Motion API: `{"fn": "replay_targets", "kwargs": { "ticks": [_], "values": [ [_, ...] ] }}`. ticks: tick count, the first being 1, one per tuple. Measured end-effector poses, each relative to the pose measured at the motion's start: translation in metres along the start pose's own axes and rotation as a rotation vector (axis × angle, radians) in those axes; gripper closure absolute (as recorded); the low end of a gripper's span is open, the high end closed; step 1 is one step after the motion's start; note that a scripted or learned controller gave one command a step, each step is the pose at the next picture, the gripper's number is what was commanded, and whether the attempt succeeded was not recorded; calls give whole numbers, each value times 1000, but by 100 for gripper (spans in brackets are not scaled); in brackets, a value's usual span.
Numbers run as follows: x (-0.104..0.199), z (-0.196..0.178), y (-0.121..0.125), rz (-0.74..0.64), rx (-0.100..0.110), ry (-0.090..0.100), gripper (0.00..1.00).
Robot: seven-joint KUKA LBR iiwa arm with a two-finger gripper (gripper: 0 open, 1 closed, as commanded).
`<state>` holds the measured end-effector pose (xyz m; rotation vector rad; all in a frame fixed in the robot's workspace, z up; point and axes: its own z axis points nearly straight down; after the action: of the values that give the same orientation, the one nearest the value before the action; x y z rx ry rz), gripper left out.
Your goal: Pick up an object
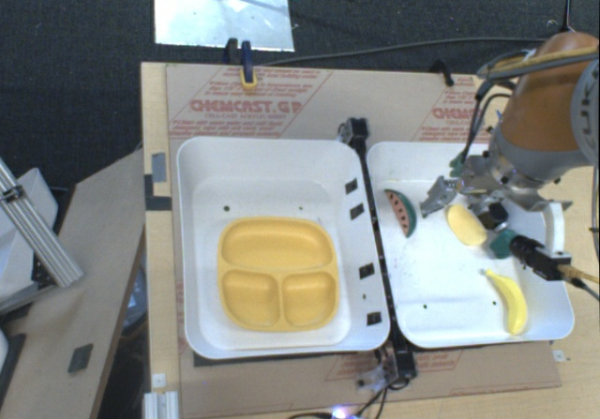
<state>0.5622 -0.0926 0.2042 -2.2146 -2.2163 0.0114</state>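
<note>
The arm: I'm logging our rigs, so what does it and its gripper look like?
The arm is a rounded grey body with a broad orange band near the top. Thin cables loop along its left side. Below it, the gripper has metallic grey fingers, with black fittings and a teal part nearby. A white bracket sits at the right.

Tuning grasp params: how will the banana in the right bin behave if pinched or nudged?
The banana looks like smooth moulded plastic, so probably stiff, light and a bit slippery. Its curve means it may pivot or slide on the bin floor rather than roll. It lies near the front wall, so a push could wedge it there.
</note>
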Motion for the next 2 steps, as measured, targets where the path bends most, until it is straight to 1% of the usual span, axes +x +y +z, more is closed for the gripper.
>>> {"fn": "replay_targets", "kwargs": {
  "ticks": [1, 2],
  "values": [
    [0, -6, 3, -2, -12, -1, 0],
    [6, 41, -4, -1, -8, 0, 0]
  ]
}}
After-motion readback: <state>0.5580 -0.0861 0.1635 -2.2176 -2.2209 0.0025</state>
